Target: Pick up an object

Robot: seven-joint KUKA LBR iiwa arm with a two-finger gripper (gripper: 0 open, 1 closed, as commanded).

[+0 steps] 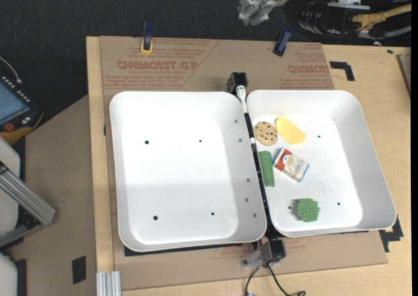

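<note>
Objects: five small things lay in the right bin, all gathered in its left half, near the wall shared with the other bin.
Cookie: a round tan cookie with dark spots lay nearest that shared wall, toward the far side of the group.
Yellow piece: a flat yellow piece lay just beside the cookie on its right, touching or nearly touching it.
Green stick: a narrow green stick lay lengthwise along the shared wall, just below the cookie.
Box: a small red, white and blue box lay tilted just right of the stick.
Green ball: a bumpy green ball sat apart from the rest, near the bin's front rim.
Gripper: a metal gripper hung at the top of the view, beyond the far edge of the bench, well apart from every object.
Fingers: blurred against the dark floor; whether they were apart or together, I cannot tell. Nothing lay between them.
Left bin: the left bin sat touching the right one, with only small dark dots on its floor.
Clamps: two blue clamps gripped the bench's far edge.
</note>
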